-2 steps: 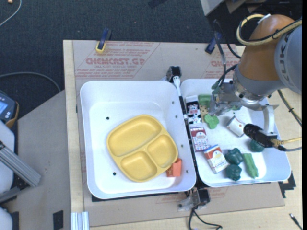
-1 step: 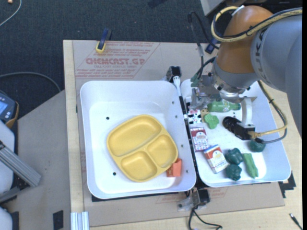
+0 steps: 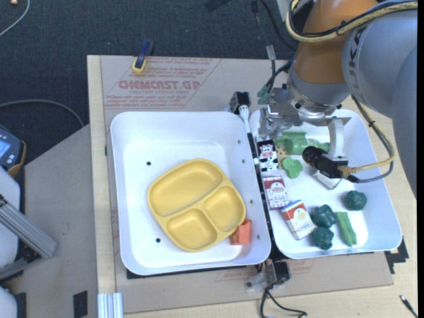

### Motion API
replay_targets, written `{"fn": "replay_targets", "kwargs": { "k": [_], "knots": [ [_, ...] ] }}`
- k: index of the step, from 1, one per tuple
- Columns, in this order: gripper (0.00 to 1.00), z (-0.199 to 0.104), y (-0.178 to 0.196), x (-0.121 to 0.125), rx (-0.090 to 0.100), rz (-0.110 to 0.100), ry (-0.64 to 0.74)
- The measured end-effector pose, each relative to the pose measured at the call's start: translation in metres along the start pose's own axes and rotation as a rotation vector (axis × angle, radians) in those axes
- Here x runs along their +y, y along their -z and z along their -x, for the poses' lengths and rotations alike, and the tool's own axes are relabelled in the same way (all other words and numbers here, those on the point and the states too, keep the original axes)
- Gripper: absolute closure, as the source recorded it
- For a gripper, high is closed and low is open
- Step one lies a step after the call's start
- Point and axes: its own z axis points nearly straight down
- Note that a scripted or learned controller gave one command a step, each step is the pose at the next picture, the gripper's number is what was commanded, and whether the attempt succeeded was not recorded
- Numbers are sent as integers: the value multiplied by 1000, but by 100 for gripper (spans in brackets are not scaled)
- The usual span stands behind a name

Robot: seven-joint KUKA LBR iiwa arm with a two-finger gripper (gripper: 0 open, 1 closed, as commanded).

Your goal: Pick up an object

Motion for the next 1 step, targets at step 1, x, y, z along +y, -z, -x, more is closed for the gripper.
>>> {"fn": "replay_targets", "kwargs": {
  "k": [1],
  "knots": [
    [100, 3, -21, -3, 0, -10, -4]
  ]
}}
